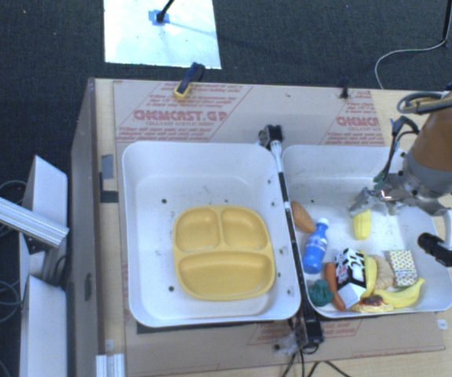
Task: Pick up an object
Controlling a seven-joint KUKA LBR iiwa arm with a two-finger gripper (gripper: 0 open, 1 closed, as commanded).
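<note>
My gripper (pixel 369 201) hangs low in the right bin (pixel 328 167), at the end of the grey arm with the orange band (pixel 444 141). Just below it lies a small yellow object (pixel 362 225), very close to the gripper or touching it; I cannot tell which. Further left in this bin are a blue bottle (pixel 315 247) and an orange-brown piece (pixel 303 217). Along the bin's front lie a black-and-white patterned toy (pixel 351 267), a banana (pixel 406 295), a checkered packet (pixel 402 266), an orange carrot (pixel 332 278) and a green item (pixel 320 290).
The left bin (pixel 155 171) holds a yellow divided plate (pixel 224 251). A metal bar with a clamp (pixel 277 163) runs along the seam between the two bins. A black part of the arm (pixel 438 248) sticks out over the right bin's right wall.
</note>
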